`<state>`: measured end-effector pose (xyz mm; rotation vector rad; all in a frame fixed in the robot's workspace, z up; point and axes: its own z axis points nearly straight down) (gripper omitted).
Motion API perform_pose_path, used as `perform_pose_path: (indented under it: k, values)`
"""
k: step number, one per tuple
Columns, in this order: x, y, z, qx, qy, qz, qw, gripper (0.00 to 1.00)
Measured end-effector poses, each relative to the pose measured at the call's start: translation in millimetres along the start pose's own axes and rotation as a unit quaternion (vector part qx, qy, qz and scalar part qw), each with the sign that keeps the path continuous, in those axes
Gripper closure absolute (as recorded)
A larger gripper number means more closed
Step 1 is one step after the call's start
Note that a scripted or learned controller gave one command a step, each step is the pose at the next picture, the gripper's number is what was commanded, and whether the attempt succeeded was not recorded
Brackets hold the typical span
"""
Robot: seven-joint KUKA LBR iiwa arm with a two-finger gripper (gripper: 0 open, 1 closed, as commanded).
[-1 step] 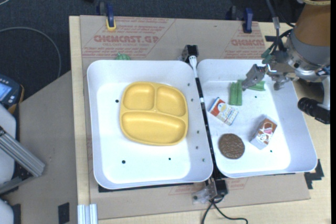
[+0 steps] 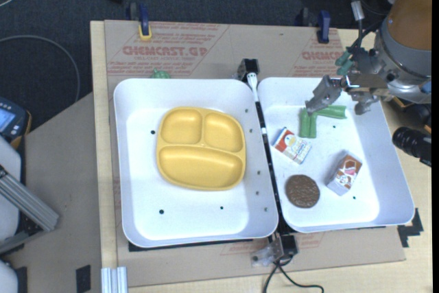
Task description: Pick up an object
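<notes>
Approach step: gripper (image 2: 322, 101) hovers over the green block (image 2: 317, 119) in the right bin (image 2: 391, 168); jaw state unclear. Next: descend, centre, close.

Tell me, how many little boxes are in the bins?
2, both in the right bin: one small box near its middle-left, another small box toward its right, beside the brown disc. The arm may hide more.

Left bin (image 2: 134, 147): yellow divided plate (image 2: 201, 149) fills the middle; margins free.
Right bin (image 2: 384, 195): green piece (image 2: 317, 119), small carton (image 2: 291, 145), brown disc (image 2: 302, 191), box (image 2: 344, 173) crowd it (front edge open).
</notes>
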<state>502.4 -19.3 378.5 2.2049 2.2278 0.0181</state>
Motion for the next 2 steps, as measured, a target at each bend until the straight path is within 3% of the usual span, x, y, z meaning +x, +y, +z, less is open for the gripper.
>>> perform_pose_path:
  k: [1,2]
  values:
    - [-5,2,-4,0.004,-0.002,0.004,1.0000,1.00]
    - [74,-13,-33,0.004,0.000,0.001,1.0000,1.00]
